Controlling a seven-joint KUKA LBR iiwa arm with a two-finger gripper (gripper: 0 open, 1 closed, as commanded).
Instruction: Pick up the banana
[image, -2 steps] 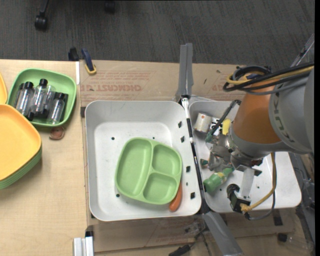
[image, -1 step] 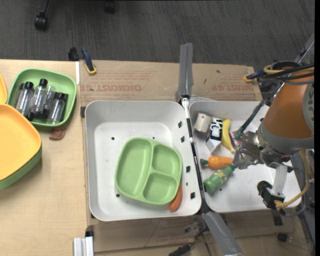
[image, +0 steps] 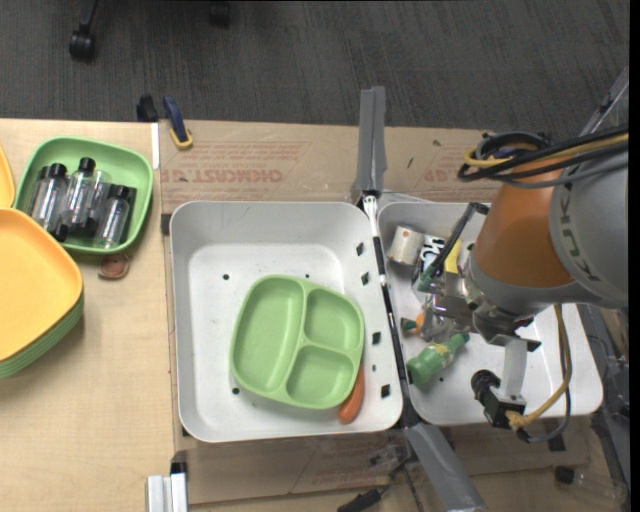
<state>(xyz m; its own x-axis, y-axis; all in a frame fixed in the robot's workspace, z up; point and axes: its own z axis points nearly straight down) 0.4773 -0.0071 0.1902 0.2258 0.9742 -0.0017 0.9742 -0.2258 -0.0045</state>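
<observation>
Arm bent low over the right shallow white plastic bin (image: 590, 385)

The grey arm (image: 590, 215) with its orange band (image: 515, 245) points its wrist down inside that bin, pincer (image: 440, 300) near the bin's left wall.

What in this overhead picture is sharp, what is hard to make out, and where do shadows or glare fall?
Camera view: even, soft light; the green divided plate in the left bin is sharp, casting only a faint shadow. The bins' white floors are bright but not blown out. The arm hides much of the right bin, so the small items beneath it blur into clutter.
</observation>
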